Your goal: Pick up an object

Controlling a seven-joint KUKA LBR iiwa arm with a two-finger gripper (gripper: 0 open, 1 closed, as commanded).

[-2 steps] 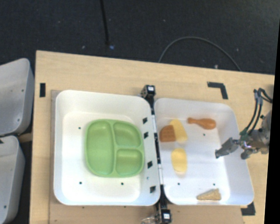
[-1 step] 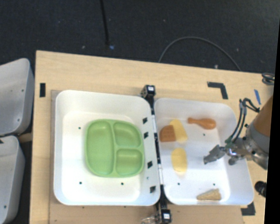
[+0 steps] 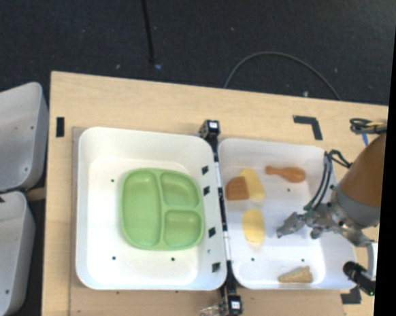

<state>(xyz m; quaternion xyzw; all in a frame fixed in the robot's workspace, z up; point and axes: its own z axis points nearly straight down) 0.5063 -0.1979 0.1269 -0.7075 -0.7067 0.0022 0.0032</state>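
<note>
The right bin (image 3: pixel 327 253) holds several food-like items. A brown drumstick (image 3: pixel 285 172) lies near its far wall, with a yellow wedge with a brown end (image 3: pixel 245 187) to its left. A pale yellow oblong piece (image 3: pixel 252 226) lies in the middle, and a tan wedge (image 3: pixel 296 275) sits by the near wall. My gripper (image 3: pixel 296 226) hangs low over the bin floor just right of the yellow oblong piece, pointing toward it. Nothing shows in its grasp. The arm comes in from the right, its orange band above the wrist.
The left bin (image 3: pixel 94 262) carries a green divided plate (image 3: pixel 161 209). Clips along the shared wall (image 3: pixel 216 210) join the two bins. Cables loop near the arm at the right bin's far corner (image 3: pixel 328 172). Grey chairs (image 3: pixel 8 146) stand left of the bench.
</note>
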